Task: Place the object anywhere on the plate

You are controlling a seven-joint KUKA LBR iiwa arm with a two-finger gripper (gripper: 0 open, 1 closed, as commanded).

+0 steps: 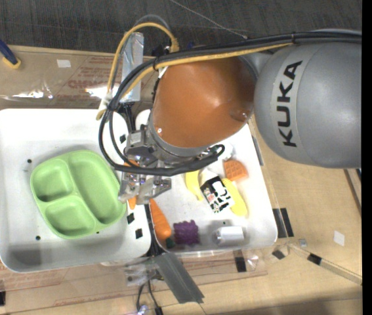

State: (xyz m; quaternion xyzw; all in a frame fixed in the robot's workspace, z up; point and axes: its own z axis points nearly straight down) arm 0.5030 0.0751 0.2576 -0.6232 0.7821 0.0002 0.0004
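Jaws (143, 188): low over the seam between the two white bins, just right of the plate; open or closed, cannot tell, metal parts blur together. Orange carrot (160, 222) lies just below the jaws in the right bin (268, 209), apart from them. Beside the carrot: purple grape cluster (186, 231), small white cylinder (230, 233). Further right: yellow banana (217, 192) with black label, orange piece (236, 170). Green divided plate (75, 192) sits in the left bin (8, 176). Arm's orange band (199, 100) above.
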